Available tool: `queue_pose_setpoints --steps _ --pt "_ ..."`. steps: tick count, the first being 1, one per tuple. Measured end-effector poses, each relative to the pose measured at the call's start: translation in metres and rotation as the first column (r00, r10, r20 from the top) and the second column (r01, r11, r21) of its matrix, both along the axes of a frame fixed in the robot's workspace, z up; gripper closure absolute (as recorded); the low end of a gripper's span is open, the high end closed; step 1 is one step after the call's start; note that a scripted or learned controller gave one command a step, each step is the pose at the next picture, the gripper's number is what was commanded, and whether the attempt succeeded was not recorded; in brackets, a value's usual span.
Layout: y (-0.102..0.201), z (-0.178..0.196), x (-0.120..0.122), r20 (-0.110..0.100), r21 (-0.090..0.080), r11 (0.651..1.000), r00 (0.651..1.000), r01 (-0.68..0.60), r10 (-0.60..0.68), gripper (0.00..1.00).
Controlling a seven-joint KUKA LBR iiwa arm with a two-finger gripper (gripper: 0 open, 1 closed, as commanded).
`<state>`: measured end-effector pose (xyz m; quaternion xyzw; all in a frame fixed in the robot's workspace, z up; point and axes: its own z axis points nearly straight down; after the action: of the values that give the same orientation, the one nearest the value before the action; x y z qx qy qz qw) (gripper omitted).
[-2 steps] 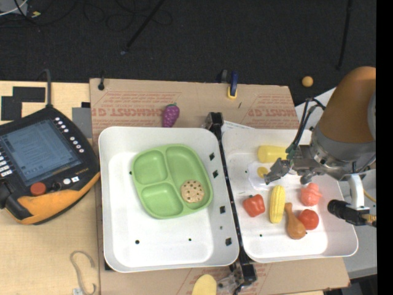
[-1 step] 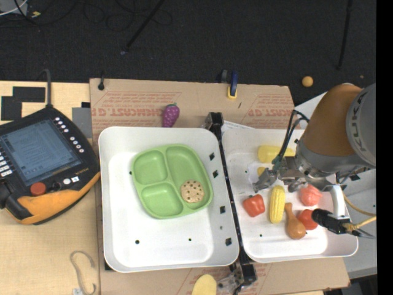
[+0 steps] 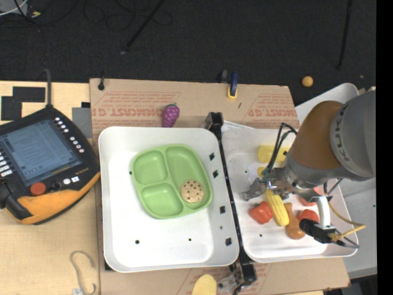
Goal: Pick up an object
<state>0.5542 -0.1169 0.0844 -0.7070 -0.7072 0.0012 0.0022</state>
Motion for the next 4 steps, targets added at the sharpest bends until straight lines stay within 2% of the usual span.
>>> queue_pose_setpoints --steps 1,2,3,4 --pt "-0.002 0.013 0.0 0.001 0.001 1.0 1.0 0.008 -0.008 1.0" --pt "-0.003 0.075 0.003 0.006 -0.001 1.0 1.0 0.002 -0.002 1.0" --pt "0.002 0.12 0.009 0.005 -0.001 1.0 1.0 0.001 -0.001 1.0" --pt "0.001 0.144 0.009 0.005 -0.001 1.0 1.0 0.001 -0.001 1.0"
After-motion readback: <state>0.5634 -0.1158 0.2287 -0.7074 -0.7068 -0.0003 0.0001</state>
